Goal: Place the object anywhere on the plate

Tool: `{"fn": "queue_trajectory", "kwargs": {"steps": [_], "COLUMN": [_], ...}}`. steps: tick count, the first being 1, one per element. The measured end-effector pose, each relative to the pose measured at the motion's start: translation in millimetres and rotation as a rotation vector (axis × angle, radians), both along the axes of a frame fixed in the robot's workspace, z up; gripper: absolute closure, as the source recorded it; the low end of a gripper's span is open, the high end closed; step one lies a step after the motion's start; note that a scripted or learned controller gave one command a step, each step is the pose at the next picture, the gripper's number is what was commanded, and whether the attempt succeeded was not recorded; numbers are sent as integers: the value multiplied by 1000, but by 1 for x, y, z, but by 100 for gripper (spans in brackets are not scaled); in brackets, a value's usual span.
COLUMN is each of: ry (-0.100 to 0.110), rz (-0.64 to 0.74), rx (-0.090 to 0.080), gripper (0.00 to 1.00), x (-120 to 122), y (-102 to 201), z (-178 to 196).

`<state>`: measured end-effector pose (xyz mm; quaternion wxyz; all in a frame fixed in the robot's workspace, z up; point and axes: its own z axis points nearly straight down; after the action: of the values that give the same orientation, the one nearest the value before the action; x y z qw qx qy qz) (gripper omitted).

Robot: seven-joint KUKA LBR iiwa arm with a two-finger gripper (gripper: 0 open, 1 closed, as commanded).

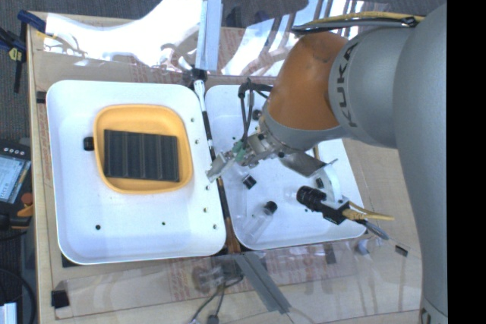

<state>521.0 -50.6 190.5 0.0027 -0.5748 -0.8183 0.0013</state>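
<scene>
My arm (357, 87) comes in from the right, its grey body and orange band covering most of the upper half of the right bin (258, 235). The tool (228, 159) sits low at the left edge of that bin, near the divider between the two bins. From this slanted overhead view it shows as a small cluster of metal and green parts, and I cannot tell whether it is released or clenched, nor whether anything sits in it.

In the left bin (68, 224) lies the yellow plate (114, 121), a rounded-square dish. A dark ribbed rectangular object (143, 154) rests on it, covering much of its middle. A small black piece (89, 143) sits at the plate's left rim; it is too small to name.

In the right bin, below my wrist, a black-handled tool with a yellowish tip (334, 209) lies slanted toward the lower right corner, its tip reaching past the bin's edge. Near it are a few small dark bits (269, 206) and a clear, hard-to-read item (257, 218) on the white floor. What lies under my arm in the bin's upper part is hidden.

The tabletop (152, 281) behind the bins carries shiny crumpled sheeting (137, 34) whose glare washes out detail. The far side of my arm is cut off by the frame.
</scene>
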Motion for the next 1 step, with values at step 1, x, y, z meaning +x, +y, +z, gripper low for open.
{"fn": "queue_trajectory", "kwargs": {"steps": [1], "ry": [-5], "rz": [64], "rx": [-1], "gripper": [0], "x": [81], "y": [64], "z": [26]}}
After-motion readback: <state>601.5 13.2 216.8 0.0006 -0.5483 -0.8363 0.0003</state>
